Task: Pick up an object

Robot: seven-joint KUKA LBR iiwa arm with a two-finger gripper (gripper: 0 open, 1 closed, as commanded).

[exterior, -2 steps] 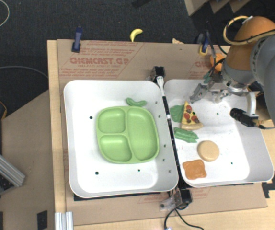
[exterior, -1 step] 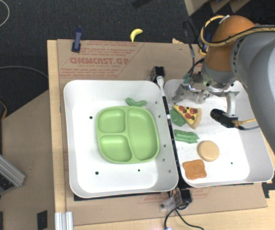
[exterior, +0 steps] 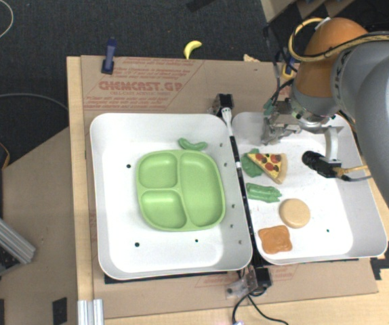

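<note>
The pincer [exterior: 280,128] hangs low at the right bin's [exterior: 357,239] far edge, whether spread or pressed together I cannot tell, likely lining up on the pizza slice [exterior: 269,164] lying just beside it.

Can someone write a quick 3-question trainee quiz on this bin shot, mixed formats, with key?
1. True or false: the green divided plate lies in the right bin.
2. Multiple choice: which item lies closest to the gripper?
A. the round cookie
B. the pizza slice
C. the orange toast piece
3. Fill in: the small green pod by the plate's top edge lies in the ____ bin.

Key:
1. False; it lies in the left bin.
2. B
3. left
</note>
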